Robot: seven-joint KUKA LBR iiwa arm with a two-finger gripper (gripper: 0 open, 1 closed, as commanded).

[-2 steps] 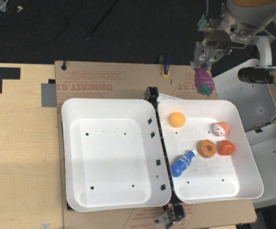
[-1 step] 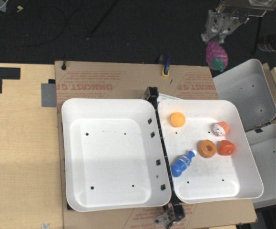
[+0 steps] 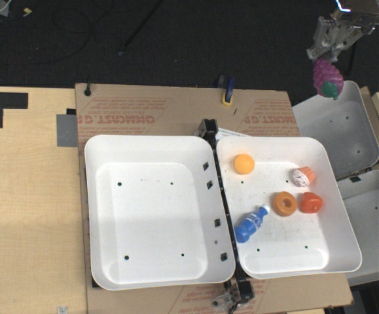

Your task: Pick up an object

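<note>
Hanging high beyond the far right corner of the right bin (image 3: pixel 336 175), the gripper (image 3: pixel 328 63) has a purple and green object (image 3: pixel 327 79) at its tip, seemingly pinched between its fingers, so I judge it clenched on that object, raised well clear of the table (image 3: pixel 25 175). Still lying in the right bin are an orange ball (image 3: pixel 244 164), a blue bottle (image 3: pixel 249 224), an orange ring (image 3: pixel 285 203), a red piece (image 3: pixel 311 203) and a pale round object (image 3: pixel 300 177). To finish the pick well, the grip should be kept firm and the arm steady, since the object sits low at the fingertips and could slip out.
</note>
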